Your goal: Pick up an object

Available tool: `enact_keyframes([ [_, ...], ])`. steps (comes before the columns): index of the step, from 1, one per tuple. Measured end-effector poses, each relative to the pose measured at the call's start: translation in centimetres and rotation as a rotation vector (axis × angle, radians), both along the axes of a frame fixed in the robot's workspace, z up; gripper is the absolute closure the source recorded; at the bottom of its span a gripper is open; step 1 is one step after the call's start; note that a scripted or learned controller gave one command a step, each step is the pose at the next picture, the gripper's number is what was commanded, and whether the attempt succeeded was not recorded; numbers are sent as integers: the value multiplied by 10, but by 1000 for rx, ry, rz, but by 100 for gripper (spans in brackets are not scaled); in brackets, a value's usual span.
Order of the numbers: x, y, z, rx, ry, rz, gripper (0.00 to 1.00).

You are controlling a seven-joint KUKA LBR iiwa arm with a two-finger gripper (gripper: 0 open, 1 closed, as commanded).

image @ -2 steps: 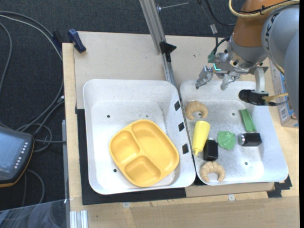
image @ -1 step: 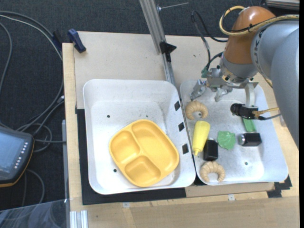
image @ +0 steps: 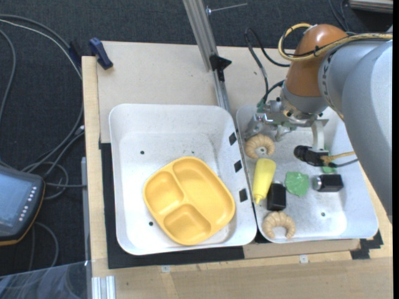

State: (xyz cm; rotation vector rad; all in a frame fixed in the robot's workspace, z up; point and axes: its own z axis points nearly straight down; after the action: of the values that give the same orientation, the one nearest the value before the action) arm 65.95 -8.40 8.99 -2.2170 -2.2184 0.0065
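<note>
tan donut (image: 259, 146), flat in right bin's (image: 355, 226) far-left corner, beside yellow bottle (image: 263, 178)

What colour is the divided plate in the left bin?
Yellow: the plate shows best in the camera view.

A robotics lab, test bench set up for picking trials.

Dark carpet with loose cables (image: 37, 61) trailing at the left, a control pendant (image: 15, 204) at the lower left edge, an aluminium post (image: 198, 23) rising top centre, and a plywood bench (image: 149, 73) bearing two white bins (image: 124, 120) of toy food.
</note>
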Motion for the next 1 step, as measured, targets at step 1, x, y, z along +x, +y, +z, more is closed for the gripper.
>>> enact_keyframes([
  [1, 2, 0, 15, 1, -7, 0, 100],
])
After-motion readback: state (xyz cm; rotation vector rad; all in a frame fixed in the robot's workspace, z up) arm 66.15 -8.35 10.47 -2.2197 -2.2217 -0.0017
